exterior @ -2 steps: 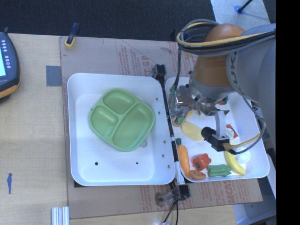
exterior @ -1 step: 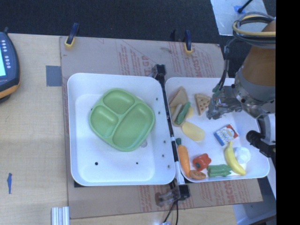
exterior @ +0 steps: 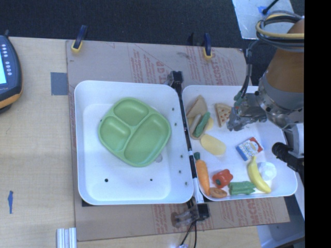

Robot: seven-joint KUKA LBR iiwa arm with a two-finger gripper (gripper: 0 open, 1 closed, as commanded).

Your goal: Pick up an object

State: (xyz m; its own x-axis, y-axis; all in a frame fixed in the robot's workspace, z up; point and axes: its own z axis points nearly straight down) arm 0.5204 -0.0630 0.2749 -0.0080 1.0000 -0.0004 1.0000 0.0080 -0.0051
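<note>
Pincer (exterior: 239,122) hangs over the right bin (exterior: 289,190), next to the toy cracker (exterior: 223,113); can't tell if it's open or closed. The cracker looks light, stiff, thin and flat, so I'd grab it across 2 opposite edges.
</note>
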